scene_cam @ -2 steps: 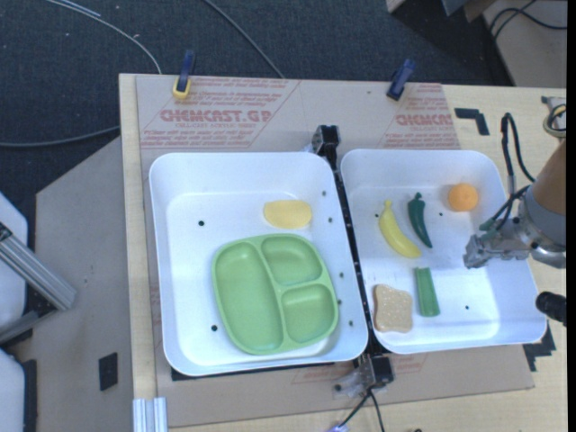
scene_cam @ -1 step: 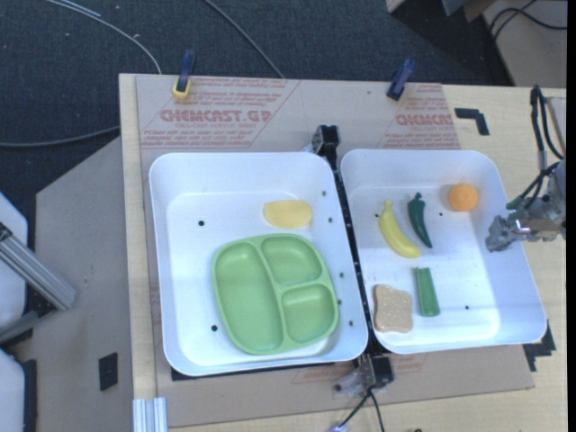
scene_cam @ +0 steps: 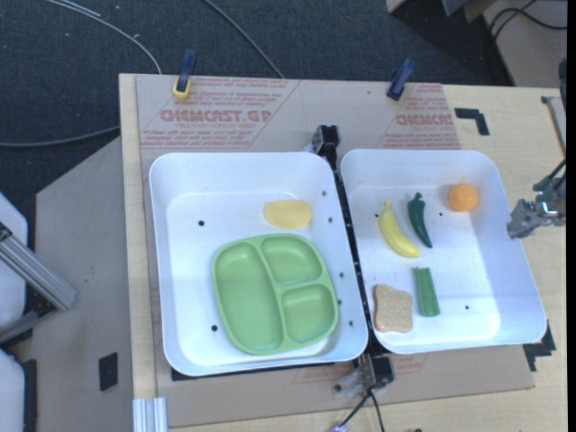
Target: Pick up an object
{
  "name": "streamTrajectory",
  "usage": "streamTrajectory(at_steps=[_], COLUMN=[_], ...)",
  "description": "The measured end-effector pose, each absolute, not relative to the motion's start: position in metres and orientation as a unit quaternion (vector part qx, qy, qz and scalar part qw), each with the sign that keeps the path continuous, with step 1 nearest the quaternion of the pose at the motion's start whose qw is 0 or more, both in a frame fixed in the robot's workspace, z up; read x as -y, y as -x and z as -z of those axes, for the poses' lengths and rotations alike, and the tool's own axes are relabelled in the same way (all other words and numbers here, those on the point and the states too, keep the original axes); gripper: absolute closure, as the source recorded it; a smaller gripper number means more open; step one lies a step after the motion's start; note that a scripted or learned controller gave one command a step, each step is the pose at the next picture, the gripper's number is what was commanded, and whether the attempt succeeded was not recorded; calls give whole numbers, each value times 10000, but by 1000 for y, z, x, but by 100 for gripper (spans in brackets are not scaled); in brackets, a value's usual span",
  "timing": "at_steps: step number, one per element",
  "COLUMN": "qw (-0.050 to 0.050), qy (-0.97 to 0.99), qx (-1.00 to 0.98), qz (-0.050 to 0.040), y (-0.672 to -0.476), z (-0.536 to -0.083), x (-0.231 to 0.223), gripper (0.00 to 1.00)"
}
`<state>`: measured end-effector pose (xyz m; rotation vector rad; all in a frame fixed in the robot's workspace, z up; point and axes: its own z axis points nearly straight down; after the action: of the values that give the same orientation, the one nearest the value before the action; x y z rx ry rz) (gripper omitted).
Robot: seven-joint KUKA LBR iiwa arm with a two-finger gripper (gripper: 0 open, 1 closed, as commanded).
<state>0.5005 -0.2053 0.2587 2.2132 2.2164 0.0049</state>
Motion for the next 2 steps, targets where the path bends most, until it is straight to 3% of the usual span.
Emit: streamTrajectory(at_steps=[2], qw=[-11], qy=[-7048], qx=[-7094], qz=[-6], y=[-510], z=[-267], x=[105], gripper=[100])
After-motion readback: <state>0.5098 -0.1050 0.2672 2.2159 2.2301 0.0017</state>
